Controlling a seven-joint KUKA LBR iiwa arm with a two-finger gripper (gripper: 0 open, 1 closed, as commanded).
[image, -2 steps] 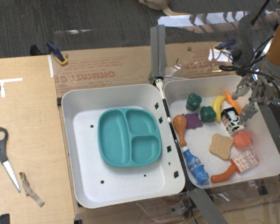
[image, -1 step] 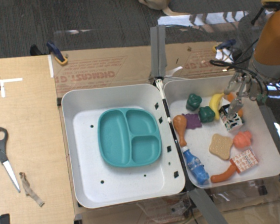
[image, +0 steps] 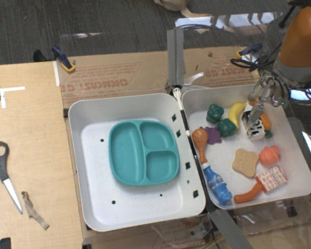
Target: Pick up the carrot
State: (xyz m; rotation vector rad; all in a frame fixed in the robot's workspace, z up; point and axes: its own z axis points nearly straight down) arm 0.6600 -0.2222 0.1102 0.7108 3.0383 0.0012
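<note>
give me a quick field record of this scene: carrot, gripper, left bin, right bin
carrot: lying at the front of the right bin, beside a red-and-white packet
gripper: over the right bin's back, above a black-and-white toy, apart from the carrot
left bin: holds a teal divided tray
right bin: holds mixed toy foods

Pale wood bench (image: 28, 178) at left, scissors (image: 0, 170) lying on it. Brown cardboard sheet (image: 117, 78) under the bins. Dark grey carpet floor (image: 78, 19) beyond.
</note>
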